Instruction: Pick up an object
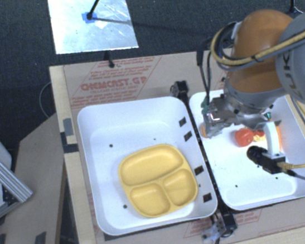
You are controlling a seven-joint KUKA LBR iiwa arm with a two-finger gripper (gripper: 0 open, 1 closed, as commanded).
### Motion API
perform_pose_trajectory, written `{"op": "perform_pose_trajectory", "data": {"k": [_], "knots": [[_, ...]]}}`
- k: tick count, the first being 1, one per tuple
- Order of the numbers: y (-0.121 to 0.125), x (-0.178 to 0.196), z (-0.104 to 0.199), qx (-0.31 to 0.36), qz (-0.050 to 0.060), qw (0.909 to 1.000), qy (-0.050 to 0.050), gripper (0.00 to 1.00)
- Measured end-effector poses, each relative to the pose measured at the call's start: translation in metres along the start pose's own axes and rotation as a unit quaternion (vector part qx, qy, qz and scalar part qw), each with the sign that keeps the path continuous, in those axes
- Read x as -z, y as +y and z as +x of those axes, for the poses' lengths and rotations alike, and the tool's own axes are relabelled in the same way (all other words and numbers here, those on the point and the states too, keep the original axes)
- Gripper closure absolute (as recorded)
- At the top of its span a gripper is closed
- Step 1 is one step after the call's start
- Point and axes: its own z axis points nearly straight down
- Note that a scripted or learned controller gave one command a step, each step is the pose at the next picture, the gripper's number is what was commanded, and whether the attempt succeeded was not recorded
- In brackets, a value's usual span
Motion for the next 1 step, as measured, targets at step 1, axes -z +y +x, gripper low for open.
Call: {"op": "perform_pose_trajectory", "data": {"k": [1], "knots": [[-0.0126,-0.0235,0.0475,0.000,0.000,1.0000,0.000,1.00]]}}
